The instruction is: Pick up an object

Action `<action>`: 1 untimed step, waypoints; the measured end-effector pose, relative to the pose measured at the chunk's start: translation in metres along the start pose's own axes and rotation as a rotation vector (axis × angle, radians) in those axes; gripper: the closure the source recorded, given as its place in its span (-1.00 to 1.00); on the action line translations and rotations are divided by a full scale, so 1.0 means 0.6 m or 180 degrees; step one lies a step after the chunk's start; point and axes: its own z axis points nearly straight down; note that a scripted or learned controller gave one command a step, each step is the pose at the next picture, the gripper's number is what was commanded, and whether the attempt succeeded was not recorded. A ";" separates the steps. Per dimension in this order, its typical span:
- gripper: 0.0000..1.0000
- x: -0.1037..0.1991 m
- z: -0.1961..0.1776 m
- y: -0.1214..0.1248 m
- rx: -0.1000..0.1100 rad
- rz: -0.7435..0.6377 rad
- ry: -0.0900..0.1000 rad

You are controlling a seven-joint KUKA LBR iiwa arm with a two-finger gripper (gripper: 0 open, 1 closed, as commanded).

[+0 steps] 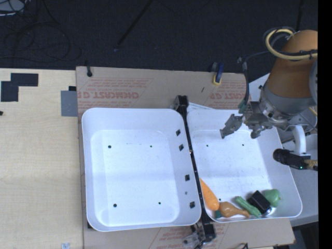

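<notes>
My gripper (241, 131) hangs over the far right part of the right bin (236, 160), open, with nothing between its fingers. The objects lie bunched along that bin's near edge, well below the gripper. An orange carrot-shaped piece (208, 193) leans against the divider side. A tan and orange piece (229, 209) lies beside it. Further right are a long green piece (246, 205), a small black block (259, 201) and a rounded green piece (272, 195).
The left bin (135, 170) stands beside the right one, with a black divider strip (188, 154) between them. Both rest on a cardboard sheet (155, 90). The arm's orange-banded body (293, 71) rises at the right.
</notes>
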 end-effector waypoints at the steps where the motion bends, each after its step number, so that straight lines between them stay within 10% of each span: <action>1: -1.00 0.010 -0.270 0.088 -0.0072 -0.0008 -0.0013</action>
